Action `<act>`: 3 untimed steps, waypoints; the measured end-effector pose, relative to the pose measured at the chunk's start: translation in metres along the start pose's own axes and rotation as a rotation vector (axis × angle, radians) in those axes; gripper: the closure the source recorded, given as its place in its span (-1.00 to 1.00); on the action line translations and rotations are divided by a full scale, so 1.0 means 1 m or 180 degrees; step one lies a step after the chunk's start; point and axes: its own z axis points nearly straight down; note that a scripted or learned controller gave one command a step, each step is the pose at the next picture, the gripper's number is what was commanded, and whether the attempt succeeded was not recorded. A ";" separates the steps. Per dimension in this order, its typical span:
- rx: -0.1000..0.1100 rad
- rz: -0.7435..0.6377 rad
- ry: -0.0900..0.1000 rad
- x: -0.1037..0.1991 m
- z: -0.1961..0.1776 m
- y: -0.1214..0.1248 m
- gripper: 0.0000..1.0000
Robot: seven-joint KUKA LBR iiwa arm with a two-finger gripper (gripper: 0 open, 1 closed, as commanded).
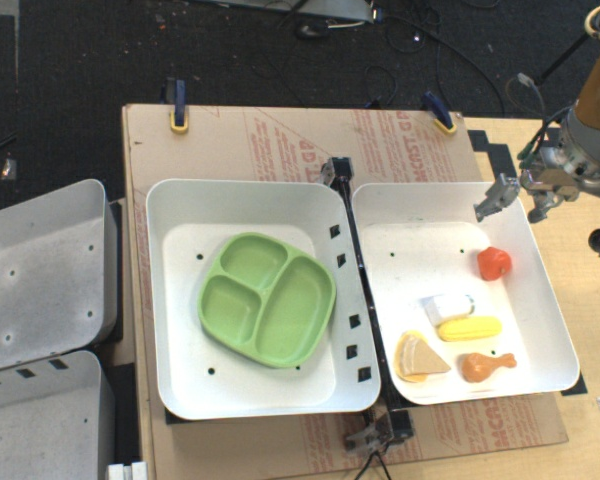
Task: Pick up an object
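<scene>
Red and round, a small plastic tomato (494, 263) is seen near the right bin's (400, 223) right edge, so the spread, empty two-finger gripper (518, 196), hanging over the far right corner, should be centred above it before being lowered.

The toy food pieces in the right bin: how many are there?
5. The red tomato lies nearest the gripper; the white piece touches the yellow corn below it; the orange wedge and the chicken drumstick lie at the front. None looks hidden.
</scene>
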 end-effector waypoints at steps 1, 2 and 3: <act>-0.0041 -0.0011 -0.0009 0.001 -0.008 0.003 -1.00; -0.0027 -0.0012 -0.0006 0.001 0.052 0.011 -1.00; -0.0024 -0.0003 -0.0004 0.000 0.101 0.002 -1.00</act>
